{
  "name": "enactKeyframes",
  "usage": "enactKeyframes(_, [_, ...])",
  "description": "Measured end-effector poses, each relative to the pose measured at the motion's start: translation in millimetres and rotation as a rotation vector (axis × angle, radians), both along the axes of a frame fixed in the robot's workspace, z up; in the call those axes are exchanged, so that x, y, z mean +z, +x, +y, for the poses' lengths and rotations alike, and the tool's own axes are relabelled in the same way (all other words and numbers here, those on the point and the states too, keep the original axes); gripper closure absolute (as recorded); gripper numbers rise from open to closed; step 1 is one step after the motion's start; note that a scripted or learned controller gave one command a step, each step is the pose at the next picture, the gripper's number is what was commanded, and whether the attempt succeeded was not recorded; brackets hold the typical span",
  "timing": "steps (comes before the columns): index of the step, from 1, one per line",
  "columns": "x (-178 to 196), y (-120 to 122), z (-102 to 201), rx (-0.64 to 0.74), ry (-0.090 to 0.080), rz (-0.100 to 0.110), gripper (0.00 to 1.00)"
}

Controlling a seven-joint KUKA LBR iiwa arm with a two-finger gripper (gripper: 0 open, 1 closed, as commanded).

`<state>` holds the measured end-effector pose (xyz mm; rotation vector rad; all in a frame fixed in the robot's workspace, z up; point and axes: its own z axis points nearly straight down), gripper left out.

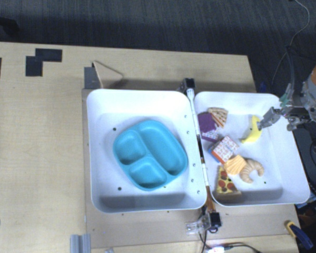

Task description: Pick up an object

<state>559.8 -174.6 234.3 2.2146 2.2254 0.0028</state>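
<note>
The right bin (pixel 289 188) holds several toy foods: a yellow banana (pixel 252 131), a purple block (pixel 206 123), a waffle-like wedge (pixel 218 115), a checkered box (pixel 224 148), an orange cheese piece (pixel 235 165), a croissant (pixel 252 168) and a pizza slice (pixel 226 183). My gripper (pixel 280 120) hangs over that bin's upper right part, just right of the banana. It stands open, with nothing between its fingers. One fingertip (pixel 265 121) reaches close to the banana's top end.
The left bin (pixel 102 141) carries a blue divided plate (pixel 149 154). A ridge (pixel 197 141) separates the two bins. The arm comes in past the right bin's far right rim. Black tape marks (pixel 42 60) lie on the bench at far left.
</note>
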Motion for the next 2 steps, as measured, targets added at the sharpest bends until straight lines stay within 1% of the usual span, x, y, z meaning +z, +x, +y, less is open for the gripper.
enactKeyframes(1, [-147,-48,-6,-0.002,-0.001,-0.003,0.0])
enactKeyframes(2, [-135,-45,-6,-0.001,-0.003,-0.011,1.0])
